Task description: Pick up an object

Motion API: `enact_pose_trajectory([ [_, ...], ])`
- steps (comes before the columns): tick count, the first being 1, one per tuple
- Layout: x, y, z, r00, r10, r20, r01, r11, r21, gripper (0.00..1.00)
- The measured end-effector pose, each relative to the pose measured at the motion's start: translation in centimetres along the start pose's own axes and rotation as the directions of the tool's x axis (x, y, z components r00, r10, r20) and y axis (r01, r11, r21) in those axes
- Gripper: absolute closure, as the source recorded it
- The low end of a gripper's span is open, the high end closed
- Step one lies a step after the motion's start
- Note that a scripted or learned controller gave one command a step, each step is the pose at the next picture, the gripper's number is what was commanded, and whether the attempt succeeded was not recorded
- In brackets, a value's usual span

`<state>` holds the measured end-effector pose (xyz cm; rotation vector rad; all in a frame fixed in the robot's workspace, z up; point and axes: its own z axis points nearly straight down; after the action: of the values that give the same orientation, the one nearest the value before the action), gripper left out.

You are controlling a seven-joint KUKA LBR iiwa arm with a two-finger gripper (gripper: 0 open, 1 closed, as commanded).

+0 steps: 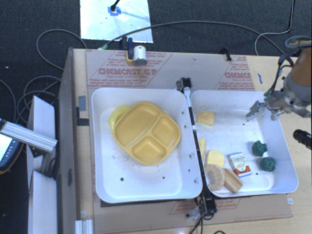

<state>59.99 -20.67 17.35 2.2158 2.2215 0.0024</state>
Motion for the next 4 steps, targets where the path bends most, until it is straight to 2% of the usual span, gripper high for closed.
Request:
enact_pose_trajectory([
  [1,0.1,-1.0,6.0,1.0,0.001,-0.002,-0.001,1.0,0.004,0.0],
  [2,0.0,-3.7,3.8,1.0,0.001,-0.001,-0.001,1.0,0.002,0.0],
  [3,0.0,-5.7,8.9,1.0,0.002,-0.001,-0.002,1.0,0.003,0.0],
  [4,0.0,-5.6,7.8,1.0,0.001,-0.001,-0.001,1.0,0.0,1.0],
])
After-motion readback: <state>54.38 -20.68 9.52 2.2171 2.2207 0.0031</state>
